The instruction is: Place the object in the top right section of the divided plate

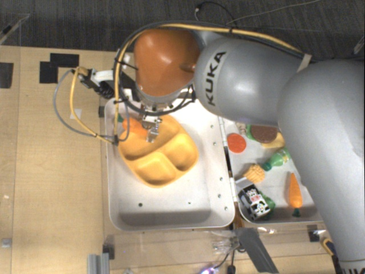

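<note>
The grey arm (256,79) looms over both bins, its gripper (152,131) down over the yellow plate (159,156) in the left bin (171,210); whether it is spread or pinched, I cannot tell. Just left of the gripper, an orange object (136,128) sits on the plate. Well right, the other bin (274,214) holds a carrot (294,192) and a red disc (236,144).

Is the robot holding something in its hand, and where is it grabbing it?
It cannot be told. The end effector sits over the yellow divided plate, with something orange right beside it, but the arm hides any grip.
</note>
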Available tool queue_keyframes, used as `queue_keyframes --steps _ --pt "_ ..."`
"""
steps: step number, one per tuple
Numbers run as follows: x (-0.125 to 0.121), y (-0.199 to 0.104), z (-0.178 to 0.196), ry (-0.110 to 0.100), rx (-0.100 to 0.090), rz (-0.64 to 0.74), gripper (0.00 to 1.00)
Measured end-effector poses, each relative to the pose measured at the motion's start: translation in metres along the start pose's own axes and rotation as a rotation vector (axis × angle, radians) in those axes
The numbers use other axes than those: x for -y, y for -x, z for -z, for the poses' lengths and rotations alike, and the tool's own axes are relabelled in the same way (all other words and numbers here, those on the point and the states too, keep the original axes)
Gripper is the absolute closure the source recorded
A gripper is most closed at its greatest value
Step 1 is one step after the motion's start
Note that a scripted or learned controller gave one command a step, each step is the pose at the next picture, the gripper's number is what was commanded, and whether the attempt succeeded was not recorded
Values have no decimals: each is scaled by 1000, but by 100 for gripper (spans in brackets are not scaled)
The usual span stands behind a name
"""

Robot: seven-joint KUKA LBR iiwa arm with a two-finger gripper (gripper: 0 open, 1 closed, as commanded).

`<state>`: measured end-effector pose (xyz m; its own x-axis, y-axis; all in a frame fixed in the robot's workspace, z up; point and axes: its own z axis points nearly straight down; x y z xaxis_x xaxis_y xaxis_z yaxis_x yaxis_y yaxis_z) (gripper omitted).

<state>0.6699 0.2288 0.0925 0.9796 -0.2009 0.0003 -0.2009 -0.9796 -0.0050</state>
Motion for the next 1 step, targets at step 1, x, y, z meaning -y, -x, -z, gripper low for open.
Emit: queue_keyframes --steps 1 --pt "1 2 2 5 11 0 0"
